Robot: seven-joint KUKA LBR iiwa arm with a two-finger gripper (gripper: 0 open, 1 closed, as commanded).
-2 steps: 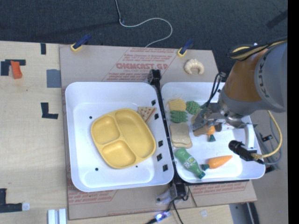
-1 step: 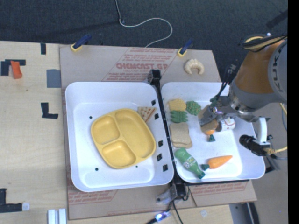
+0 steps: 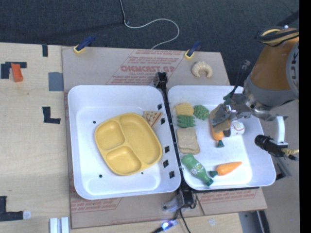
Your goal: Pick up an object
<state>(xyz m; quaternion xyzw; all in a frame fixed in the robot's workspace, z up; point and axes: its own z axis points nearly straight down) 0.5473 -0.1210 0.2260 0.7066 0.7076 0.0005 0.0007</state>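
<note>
- the small orange piece (image 3: 219,136) sits in the right bin (image 3: 257,178), toward its right half, directly under the gripper (image 3: 221,123); it's a glossy orange nub, looks like plastic toy food, exact shape too small to make out
- the gripper is dark metal and hangs right over that orange piece, touching it or just above it; honestly can't tell how wide the jaws are, or whether anything sits between them
- just beside the gripper on the right is a little white ball (image 3: 237,127) with a red mark on it
- lower in the same bin lies a toy carrot (image 3: 228,168), smooth orange with a green tip, and near it a green bottle (image 3: 196,169) lying on its side
- along the bin's left side: a slice of toast (image 3: 187,141), tan and flat, with a leafy green piece (image 3: 185,122), a yellow corn (image 3: 183,108) and a bumpy green broccoli (image 3: 201,112) above it
- the left bin (image 3: 82,178) holds a yellow three-compartment plate (image 3: 127,143) and a waffle-textured cracker (image 3: 151,116) at the plate's upper right edge
- a pale croissant (image 3: 201,69) lies on the cardboard outside the bins
</note>
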